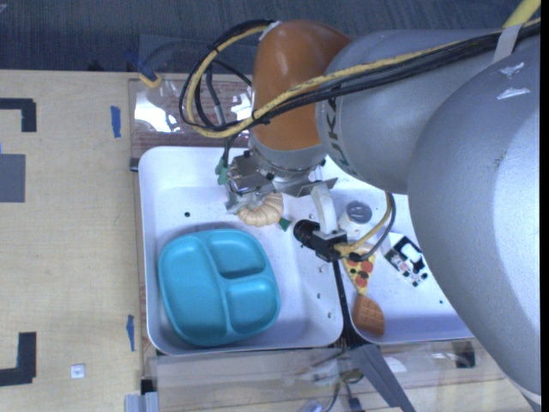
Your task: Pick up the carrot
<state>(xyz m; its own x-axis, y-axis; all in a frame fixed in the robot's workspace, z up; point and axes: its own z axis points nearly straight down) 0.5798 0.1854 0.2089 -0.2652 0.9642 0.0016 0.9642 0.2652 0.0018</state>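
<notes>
The tool [250, 194] hangs over a croissant-like pastry [260, 212] beside the blue divided plate [219, 287]; its finger state is hidden.

Arm [446, 118]: smooth, rounded light-grey casings with a matte-to-satin finish, one broad glossy orange band [287, 84] wrapping the segment above the wrist. Cable bundle [214, 84]: yellow and black leads looping in wide arcs beside the orange band, then running along the top of the grey casing toward the upper right, where a pale strap crosses them. Below the orange band, a short grey metal collar leads to the claw [257, 197], built of small dark and silvery parts with a bit of green at its side.
</notes>
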